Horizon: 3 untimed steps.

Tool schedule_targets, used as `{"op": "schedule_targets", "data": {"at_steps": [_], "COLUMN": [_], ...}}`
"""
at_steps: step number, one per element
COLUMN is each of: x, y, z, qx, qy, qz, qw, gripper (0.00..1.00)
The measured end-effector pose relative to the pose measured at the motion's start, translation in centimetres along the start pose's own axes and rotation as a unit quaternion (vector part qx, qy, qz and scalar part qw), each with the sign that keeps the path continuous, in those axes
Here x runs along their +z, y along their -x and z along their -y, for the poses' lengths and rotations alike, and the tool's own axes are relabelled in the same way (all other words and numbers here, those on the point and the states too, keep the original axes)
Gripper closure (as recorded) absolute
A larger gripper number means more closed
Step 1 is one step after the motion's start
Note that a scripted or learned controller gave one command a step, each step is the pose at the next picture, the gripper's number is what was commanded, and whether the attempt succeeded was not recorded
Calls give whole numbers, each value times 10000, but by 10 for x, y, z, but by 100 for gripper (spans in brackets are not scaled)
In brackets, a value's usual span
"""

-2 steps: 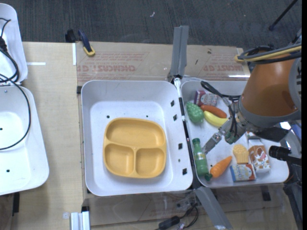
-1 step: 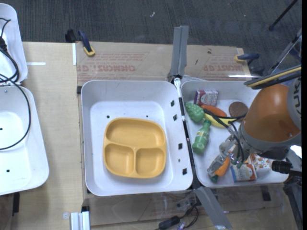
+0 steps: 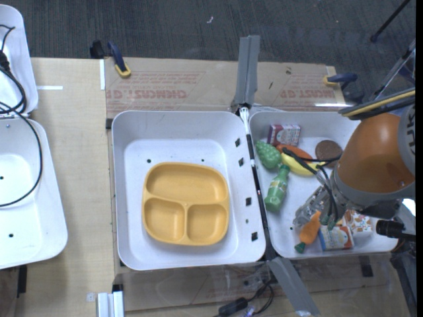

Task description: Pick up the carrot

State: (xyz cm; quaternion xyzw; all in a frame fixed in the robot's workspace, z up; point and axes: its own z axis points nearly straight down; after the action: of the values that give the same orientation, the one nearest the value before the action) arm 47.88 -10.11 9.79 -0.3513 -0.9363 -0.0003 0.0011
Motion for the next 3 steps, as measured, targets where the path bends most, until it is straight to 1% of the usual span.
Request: {"op": "schedule_targets", "data": {"at_steps": [1, 2, 3], "x": [8, 8, 8], "y": [53, 53, 106], "z": [-4, -4, 23], "qx": [1722, 1724, 2181], "qy": [-8, -7, 37], "qz": [6, 6, -95], "qw": [9851, 9850, 9759], "gripper": [100, 0, 0]}}
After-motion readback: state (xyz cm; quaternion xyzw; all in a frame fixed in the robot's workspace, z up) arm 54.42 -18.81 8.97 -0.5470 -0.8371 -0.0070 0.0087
